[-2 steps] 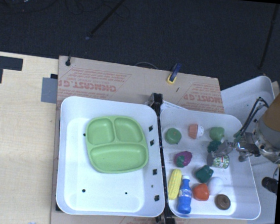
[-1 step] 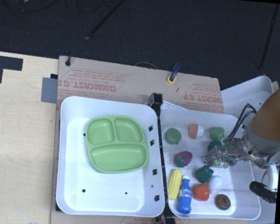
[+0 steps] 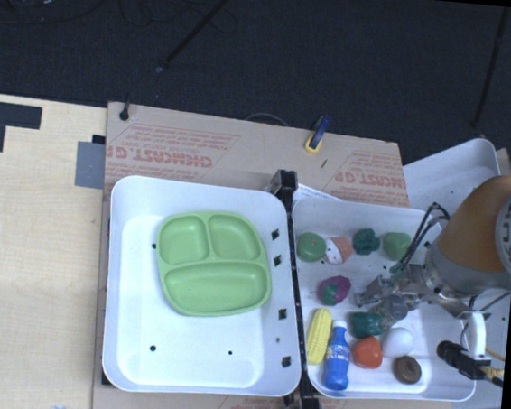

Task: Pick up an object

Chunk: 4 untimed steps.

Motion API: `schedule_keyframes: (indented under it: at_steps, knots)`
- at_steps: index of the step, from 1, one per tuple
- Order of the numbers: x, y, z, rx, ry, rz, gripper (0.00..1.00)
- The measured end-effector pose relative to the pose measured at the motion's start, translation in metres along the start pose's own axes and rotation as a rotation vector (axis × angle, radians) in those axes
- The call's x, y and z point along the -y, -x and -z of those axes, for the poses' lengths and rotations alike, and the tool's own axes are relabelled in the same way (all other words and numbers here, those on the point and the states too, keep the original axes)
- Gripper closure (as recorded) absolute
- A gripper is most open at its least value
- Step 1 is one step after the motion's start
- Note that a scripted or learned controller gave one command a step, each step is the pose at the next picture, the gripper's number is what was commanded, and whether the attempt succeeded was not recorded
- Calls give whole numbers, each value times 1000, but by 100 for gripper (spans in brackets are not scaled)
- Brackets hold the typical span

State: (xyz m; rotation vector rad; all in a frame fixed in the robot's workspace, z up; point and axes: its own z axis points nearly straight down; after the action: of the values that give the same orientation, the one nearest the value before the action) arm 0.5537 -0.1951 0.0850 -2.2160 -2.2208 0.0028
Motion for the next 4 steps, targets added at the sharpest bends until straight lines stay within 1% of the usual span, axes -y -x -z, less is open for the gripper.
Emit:
schedule_keyframes:
  at_steps: [1,2,3,4]
  knots:
    - [0,1,12,0,2,-3,100]
    - [-7,-6,68,2,7,-2,100]
    - [-2,-12,128,2,8,-1,100]
    - [-2,-11,143,1,5,-1,100]
